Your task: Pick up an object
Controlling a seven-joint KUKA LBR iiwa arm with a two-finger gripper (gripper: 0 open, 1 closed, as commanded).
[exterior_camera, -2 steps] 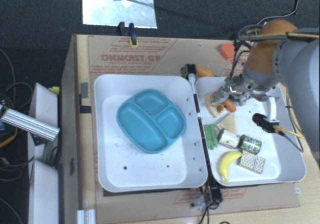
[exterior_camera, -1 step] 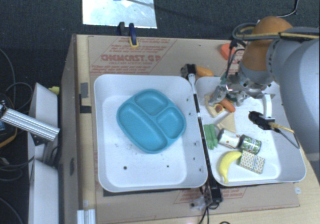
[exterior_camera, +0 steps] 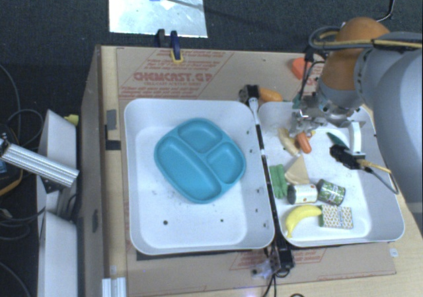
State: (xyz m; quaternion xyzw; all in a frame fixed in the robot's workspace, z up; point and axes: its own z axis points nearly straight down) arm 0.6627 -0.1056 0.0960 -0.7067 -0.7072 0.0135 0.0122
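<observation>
Nothing lifted yet. Gripper point(exterior_camera: 303, 124) low over the carrot point(exterior_camera: 305, 143) at the far end of the right bin point(exterior_camera: 386, 219); grip unreadable, cannot tell. Closing and raising left to do.

Even overhead light, glare on the white bins point(exterior_camera: 198, 239), slight softness.

I am reading red print on the brown board point(exterior_camera: 173, 72) lying under the two bins: the large word looks like "CHEMCAST GP", running across the strip above the left bin point(exterior_camera: 142, 176). Smaller red lines around it, and more along the bottom edge, are staying too blurred for me.
</observation>
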